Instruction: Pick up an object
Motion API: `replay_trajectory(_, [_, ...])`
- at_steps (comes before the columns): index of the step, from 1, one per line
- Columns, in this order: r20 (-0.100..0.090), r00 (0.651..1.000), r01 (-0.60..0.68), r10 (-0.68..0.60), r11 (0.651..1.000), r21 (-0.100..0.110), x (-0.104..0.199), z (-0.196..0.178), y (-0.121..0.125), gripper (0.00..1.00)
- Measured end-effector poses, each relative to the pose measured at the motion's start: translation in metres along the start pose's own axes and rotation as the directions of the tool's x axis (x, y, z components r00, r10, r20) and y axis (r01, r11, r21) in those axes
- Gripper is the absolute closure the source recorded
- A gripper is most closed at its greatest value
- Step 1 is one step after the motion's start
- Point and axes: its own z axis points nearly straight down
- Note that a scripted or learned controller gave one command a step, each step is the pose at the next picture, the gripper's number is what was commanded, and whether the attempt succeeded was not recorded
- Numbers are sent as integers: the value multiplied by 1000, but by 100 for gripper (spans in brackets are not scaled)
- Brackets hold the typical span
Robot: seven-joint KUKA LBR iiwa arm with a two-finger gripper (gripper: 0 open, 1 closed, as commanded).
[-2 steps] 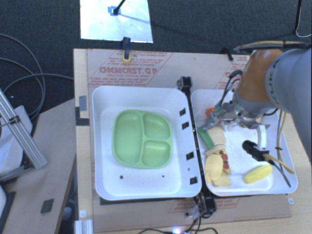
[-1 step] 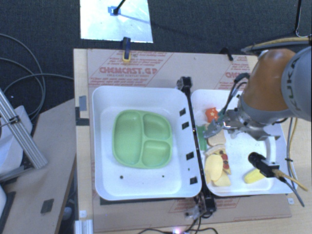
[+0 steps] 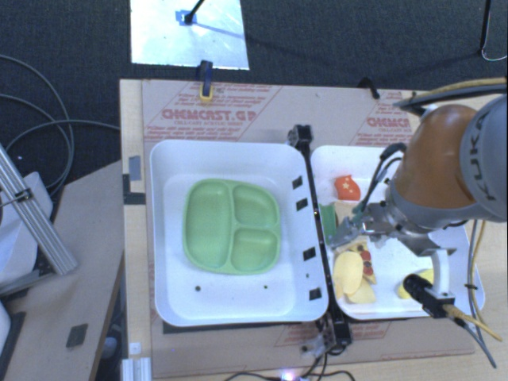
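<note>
My gripper (image 3: 348, 230) hangs low over the left part of the right bin (image 3: 373, 159). Just below it lie a pale yellow banana-like piece (image 3: 348, 272) and a small red and yellow item (image 3: 367, 259). A red-orange object (image 3: 346, 186) sits in the bin above the gripper, with a pale yellow block (image 3: 344, 210) and a green piece (image 3: 328, 215) beside it. Another yellow object (image 3: 411, 286) shows at the bin's lower right, partly hidden by the arm. I see nothing lifted.
The left bin (image 3: 171, 213) holds a green divided plate (image 3: 232, 226). A black-marked divider rim (image 3: 311, 213) separates the two bins. The grey arm with its orange band (image 3: 440, 153) covers most of the right bin's right side. Cables trail at the lower right.
</note>
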Motion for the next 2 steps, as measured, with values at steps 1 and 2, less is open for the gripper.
replay_trajectory(1, [0,1000,7,-7,1000,-18,29,-128,-4,0])
replay_trajectory(2, [0,1000,8,-8,1000,-3,75,-97,-7,0])
